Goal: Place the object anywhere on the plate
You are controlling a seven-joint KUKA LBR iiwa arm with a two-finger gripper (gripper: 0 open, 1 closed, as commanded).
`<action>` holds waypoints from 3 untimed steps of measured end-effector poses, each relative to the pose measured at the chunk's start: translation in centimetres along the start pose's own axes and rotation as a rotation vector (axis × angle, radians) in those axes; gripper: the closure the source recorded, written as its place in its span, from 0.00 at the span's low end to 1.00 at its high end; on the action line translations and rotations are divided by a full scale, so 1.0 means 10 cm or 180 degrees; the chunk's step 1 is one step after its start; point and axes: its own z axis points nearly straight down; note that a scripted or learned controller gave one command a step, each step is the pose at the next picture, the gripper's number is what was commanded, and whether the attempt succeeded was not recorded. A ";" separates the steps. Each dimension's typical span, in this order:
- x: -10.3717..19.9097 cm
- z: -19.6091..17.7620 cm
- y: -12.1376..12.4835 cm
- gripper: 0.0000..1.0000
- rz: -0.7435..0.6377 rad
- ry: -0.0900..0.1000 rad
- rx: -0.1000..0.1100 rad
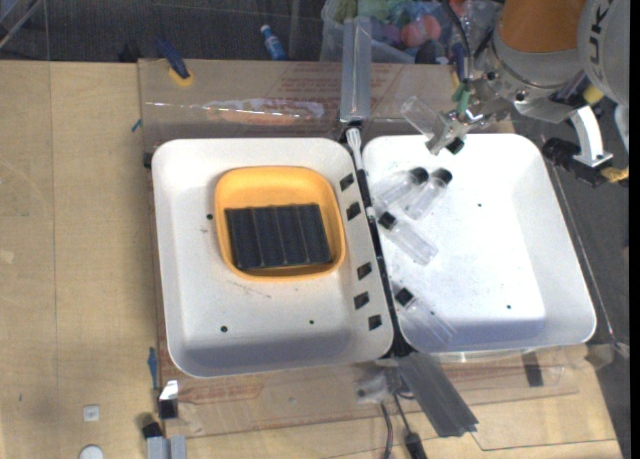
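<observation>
the dark ridged object [278, 235] already lies flat on the yellow plate [232, 192] in the left bin [180, 247], so the placing looks done. further back, the gripper [442, 137] hangs over the right bin [520, 247], its clear fingers apparently parted around nothing.

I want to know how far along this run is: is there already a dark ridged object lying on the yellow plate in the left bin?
Yes, a dark ridged rectangular object lies flat on the yellow plate in the left bin.
</observation>
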 end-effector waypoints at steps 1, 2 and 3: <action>0.03 -0.10 0.01 1.00 -0.0232 -0.0002 -0.0001; 0.03 -0.19 0.02 1.00 -0.0305 -0.0003 -0.0002; -0.15 -0.37 -0.05 1.00 -0.0941 -0.0002 -0.0003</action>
